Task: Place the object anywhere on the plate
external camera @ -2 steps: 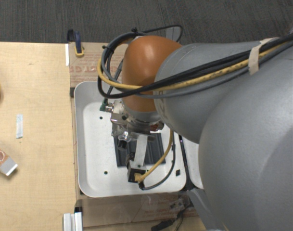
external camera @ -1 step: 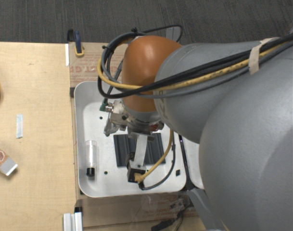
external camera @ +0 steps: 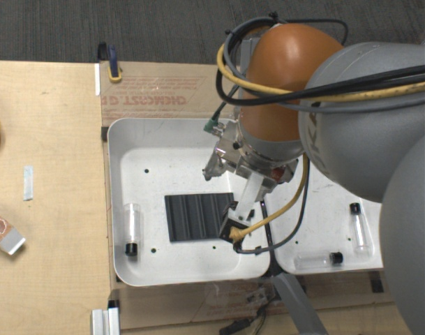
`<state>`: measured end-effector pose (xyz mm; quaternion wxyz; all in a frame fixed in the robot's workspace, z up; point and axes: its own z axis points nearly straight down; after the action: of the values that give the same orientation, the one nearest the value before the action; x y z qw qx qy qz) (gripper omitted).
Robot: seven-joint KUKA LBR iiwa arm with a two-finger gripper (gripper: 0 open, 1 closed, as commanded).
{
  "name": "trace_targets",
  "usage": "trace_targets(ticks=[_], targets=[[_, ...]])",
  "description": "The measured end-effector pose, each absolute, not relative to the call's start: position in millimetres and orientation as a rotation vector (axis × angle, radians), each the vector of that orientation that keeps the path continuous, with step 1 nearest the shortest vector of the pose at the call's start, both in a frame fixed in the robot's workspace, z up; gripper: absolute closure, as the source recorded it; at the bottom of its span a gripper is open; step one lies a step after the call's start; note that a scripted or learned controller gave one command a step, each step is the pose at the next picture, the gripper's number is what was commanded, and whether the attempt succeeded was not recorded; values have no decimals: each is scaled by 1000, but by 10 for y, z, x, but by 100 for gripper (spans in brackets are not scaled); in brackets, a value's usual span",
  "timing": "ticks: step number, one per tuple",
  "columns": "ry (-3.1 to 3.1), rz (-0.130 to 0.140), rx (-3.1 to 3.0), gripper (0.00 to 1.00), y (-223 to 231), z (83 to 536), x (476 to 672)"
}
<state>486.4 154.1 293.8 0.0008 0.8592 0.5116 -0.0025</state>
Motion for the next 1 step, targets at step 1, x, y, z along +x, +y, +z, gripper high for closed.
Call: trace_targets(ticks=[1], targets=[[1608, -21, 2695, 100, 1535, 3005, 4865]])
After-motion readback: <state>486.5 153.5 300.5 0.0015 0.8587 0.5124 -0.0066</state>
